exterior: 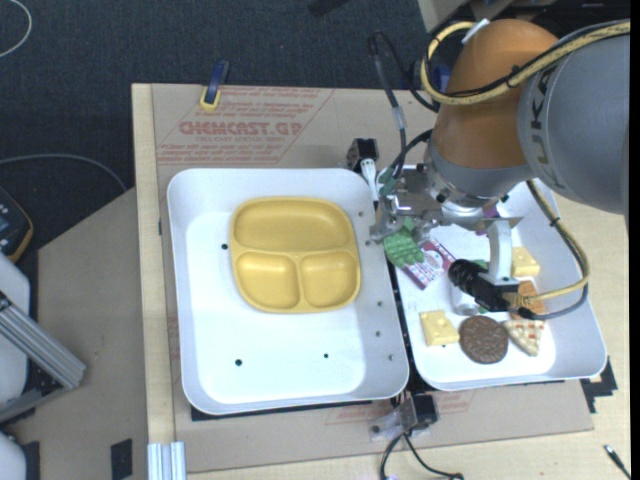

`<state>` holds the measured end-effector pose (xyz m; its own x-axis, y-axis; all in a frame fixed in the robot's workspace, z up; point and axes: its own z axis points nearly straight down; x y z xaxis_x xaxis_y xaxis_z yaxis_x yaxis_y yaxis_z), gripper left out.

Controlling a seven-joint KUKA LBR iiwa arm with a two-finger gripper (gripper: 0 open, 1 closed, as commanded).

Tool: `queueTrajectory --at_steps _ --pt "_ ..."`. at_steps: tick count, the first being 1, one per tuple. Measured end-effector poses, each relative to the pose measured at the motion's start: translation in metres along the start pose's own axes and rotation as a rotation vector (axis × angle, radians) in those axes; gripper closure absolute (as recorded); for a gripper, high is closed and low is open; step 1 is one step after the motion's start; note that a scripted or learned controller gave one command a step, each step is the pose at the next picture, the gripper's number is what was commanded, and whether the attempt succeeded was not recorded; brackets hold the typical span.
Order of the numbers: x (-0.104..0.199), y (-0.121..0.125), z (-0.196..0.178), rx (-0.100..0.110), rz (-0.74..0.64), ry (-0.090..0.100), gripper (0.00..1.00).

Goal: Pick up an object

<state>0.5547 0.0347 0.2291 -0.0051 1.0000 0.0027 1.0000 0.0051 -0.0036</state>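
Reading "CHEMCAST GP" in red, brown board point(250, 128) underlies white bins point(190, 268).

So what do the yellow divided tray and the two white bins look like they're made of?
Yellow divided tray: likely molded plastic, matte, with soft rounded compartment ridges. Left white bin and right white bin: probably thin formed plastic, smooth and slightly glossy, with rolled rims.

We're up high on a single fixed camera, looking down at a slant onto the bench point(250, 128). Both white bins sit side by side in frame, the left bin point(200, 348) fully seen at medium range. The arm point(560, 98) looms in close from the right.
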Motion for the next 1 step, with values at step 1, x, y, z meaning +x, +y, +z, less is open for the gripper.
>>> queueTrajectory --at_steps 1 --pt "0.0295 -0.0356 0.0137 0.003 0.002 -0.001 1.00"
